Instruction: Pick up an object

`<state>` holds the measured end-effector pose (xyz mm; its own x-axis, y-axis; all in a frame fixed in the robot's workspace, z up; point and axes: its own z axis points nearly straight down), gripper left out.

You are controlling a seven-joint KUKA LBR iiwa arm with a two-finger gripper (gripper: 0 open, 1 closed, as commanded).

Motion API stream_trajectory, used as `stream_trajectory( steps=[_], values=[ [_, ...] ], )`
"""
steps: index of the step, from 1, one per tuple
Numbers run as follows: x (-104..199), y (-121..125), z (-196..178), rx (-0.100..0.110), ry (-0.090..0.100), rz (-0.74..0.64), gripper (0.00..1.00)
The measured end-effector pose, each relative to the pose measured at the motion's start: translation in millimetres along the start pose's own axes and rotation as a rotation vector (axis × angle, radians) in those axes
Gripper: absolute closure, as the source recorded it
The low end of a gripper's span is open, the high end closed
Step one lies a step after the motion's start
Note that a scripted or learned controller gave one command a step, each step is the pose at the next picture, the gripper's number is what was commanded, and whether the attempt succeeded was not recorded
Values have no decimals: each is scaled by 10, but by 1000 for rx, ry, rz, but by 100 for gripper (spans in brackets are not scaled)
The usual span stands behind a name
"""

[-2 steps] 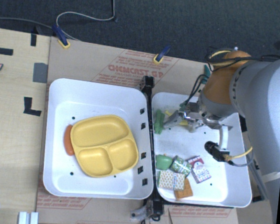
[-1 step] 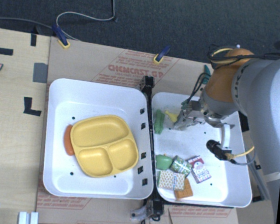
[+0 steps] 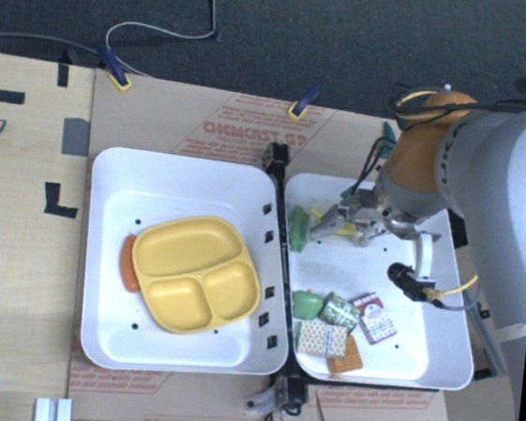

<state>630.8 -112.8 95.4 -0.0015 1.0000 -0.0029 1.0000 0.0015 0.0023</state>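
while its finger state is unclear, the tool (image 3: 323, 223) sits just beside the green object (image 3: 298, 229).

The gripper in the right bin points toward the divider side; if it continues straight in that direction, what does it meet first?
Most likely the green object lying by the right bin's left wall, just ahead of the gripper. Height is unclear from above, so it might pass over it.
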Motion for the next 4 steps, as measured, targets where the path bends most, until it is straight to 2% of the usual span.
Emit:
stream_trajectory(
  steps=[1,2,3,4],
  values=[
    [2,-3,-91,1,1,0,100],
    [2,-3,-91,1,1,0,0],
    [4,-6,-182,3,2,0,100],
    [4,-5,-182,3,2,-1,0]
  ],
)
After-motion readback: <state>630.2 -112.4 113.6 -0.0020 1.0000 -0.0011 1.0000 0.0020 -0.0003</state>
